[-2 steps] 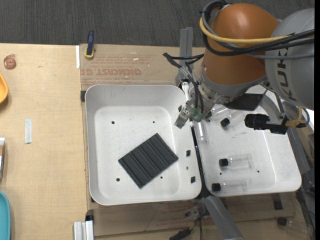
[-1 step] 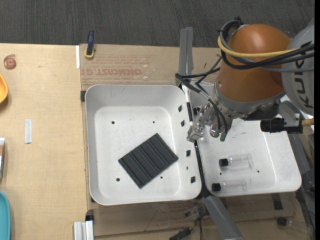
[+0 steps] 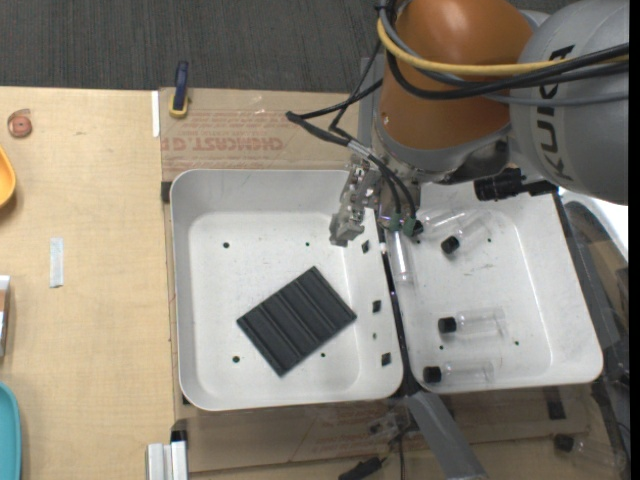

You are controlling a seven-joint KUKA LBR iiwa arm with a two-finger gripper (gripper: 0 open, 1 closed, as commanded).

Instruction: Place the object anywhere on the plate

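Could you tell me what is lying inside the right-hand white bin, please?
Inside the right-hand shallow white bin lie at least three small clear plastic vials with black caps. The grey and orange arm covers the bin's far left corner, so anything beneath it is hidden.

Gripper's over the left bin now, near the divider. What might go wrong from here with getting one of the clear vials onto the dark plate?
1. The gripper hangs over the left bin, while the clear vials lie in the right bin, so a grasp here would likely close on nothing.
2. The vials are transparent and lie flat, likely hard to locate and prone to roll.
3. The ridged dark plate sits askew; a vial could roll off it.
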